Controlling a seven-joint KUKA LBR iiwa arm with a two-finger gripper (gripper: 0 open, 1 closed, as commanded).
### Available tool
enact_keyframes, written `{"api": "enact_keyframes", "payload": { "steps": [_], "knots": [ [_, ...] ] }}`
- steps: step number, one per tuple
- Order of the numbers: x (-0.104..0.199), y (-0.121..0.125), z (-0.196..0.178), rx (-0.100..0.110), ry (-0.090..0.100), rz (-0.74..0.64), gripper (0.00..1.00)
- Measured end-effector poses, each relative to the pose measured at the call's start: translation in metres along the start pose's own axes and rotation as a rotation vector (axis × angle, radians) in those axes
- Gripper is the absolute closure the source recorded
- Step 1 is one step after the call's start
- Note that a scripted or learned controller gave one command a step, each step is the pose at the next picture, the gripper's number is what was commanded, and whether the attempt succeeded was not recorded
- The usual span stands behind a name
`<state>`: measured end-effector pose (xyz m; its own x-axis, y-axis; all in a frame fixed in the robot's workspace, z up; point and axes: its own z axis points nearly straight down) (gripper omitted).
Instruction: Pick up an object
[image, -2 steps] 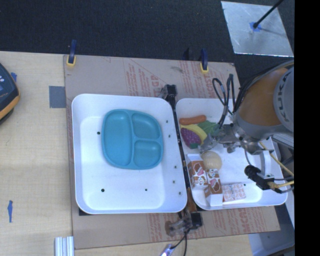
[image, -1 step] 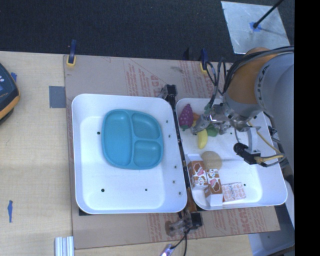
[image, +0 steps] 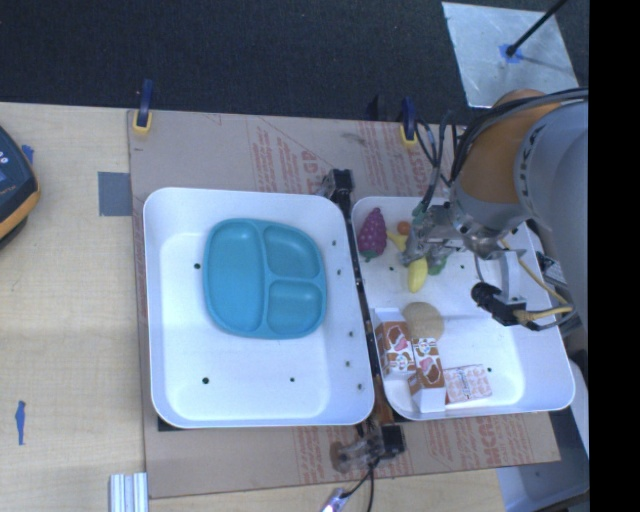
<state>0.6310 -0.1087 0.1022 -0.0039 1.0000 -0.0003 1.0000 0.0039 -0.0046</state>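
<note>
My gripper (image: 428, 245) hangs low over the back of the right bin (image: 540, 385), its fingers pointing down at a small yellow toy (image: 417, 274) that lies just beneath them. A purple grape bunch (image: 372, 232) lies to its left near the bin's wall, and an orange bit (image: 403, 229) shows beside the fingers. A tan round piece (image: 424, 319) sits in the bin's middle. Brown-and-white cartons (image: 410, 355) and a small pale packet (image: 467, 383) lie at the front. The arm hides the bin's back right part.
The left bin (image: 170, 300) holds a teal divided plate (image: 265, 277). A black cable clip (image: 497, 300) hangs from the arm over the right bin. A yellow-edged device (image: 12, 185) sits at the far left of the bench.
</note>
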Motion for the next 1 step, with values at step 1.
{"api": "enact_keyframes", "payload": {
  "steps": [1],
  "knots": [
    [0.0690, -0.0303, -0.1082, -0.003, 0.001, -0.001, 1.00]
  ]
}}
